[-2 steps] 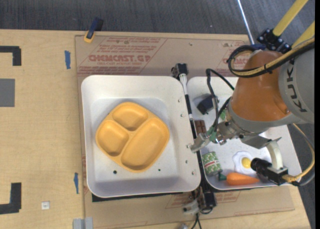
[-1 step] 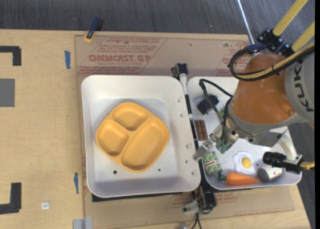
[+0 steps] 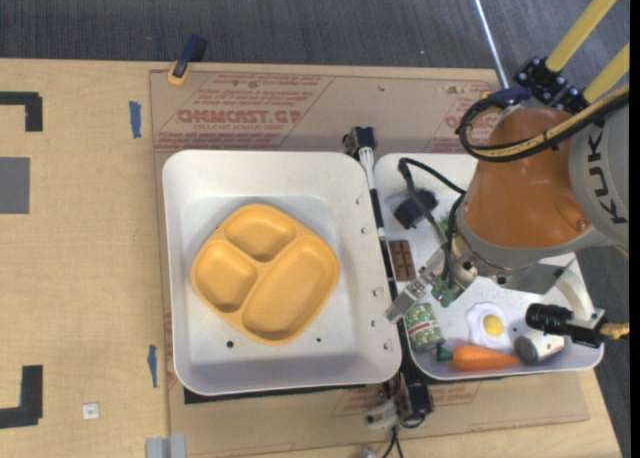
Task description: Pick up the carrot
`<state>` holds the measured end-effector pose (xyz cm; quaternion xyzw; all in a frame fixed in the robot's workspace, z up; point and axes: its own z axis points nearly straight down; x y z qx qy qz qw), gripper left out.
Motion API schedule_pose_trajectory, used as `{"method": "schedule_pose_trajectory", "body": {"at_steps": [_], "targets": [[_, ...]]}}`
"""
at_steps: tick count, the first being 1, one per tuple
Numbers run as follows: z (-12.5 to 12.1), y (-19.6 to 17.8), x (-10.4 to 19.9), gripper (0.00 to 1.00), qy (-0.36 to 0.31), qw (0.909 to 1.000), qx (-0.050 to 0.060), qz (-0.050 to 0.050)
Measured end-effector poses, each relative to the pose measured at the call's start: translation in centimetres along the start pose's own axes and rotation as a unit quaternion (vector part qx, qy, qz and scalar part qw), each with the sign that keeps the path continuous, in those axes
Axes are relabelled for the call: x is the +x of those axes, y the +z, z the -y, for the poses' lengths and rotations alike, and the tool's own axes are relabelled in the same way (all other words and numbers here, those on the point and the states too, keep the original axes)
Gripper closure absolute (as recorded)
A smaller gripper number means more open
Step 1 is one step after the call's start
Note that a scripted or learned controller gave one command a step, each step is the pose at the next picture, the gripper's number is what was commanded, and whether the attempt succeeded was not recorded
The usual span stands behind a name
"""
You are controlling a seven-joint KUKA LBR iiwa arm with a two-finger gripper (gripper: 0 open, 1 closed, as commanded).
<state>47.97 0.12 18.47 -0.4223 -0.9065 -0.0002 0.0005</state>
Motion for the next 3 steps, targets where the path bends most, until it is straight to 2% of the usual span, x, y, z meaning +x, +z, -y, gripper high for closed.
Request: {"method": "schedule_pose_trajectory", "body": {"at_steps": [1,2,3], "targets": [[0.0,0.0,0.0,0.00,0.000,1.0000,0.000,0.000],[-9.1,-0.9,-6.8,0.00,-0.084,0.9965,-0.002,0.002],[-9.5,4.4,4.8,0.00,-0.073,0.9973,0.000,0.000]]}}
